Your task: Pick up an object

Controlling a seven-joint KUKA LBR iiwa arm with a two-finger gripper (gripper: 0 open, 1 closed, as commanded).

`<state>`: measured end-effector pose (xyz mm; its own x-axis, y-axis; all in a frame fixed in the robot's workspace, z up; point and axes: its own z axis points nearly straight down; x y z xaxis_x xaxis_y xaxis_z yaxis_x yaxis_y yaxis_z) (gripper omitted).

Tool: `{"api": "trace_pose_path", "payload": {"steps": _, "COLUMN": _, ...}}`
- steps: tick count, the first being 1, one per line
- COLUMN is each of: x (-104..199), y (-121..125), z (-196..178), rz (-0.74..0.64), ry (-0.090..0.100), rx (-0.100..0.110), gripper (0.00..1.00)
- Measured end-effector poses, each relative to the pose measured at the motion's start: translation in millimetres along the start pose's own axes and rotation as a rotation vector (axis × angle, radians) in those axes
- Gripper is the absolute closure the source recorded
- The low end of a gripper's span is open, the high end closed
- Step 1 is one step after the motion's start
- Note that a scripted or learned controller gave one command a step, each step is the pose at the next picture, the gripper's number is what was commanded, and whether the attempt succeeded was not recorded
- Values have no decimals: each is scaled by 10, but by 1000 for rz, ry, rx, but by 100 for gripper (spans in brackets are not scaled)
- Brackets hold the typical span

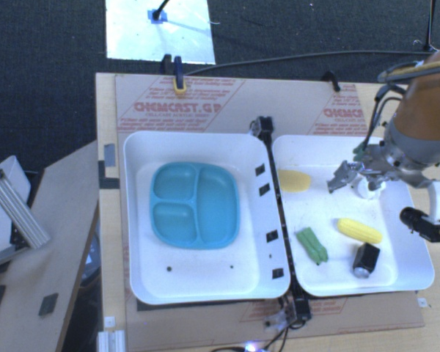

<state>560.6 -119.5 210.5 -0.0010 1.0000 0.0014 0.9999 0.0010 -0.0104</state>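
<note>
A yellow corn cob (360, 231) lies slanted in the right bin (418, 270).

Right bin (403, 281) contents: pale yellow piece (294, 181) near divider; corn cob (360, 231), lying slanted; green pod (312, 245); black can (365, 260) (on its side).

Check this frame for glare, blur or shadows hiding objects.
Camera view: even lighting, soft shadows under the corn cob and green pod; the hand looks slightly blurred; the blue divided plate is sharp, without glare.
</note>
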Motion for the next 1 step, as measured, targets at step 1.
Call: {"api": "trace_pose_path", "payload": {"steps": 1, "x": 2, "y": 27, "z": -63, "rz": -2, "ry": -1, "rx": -12, "gripper": 0}}
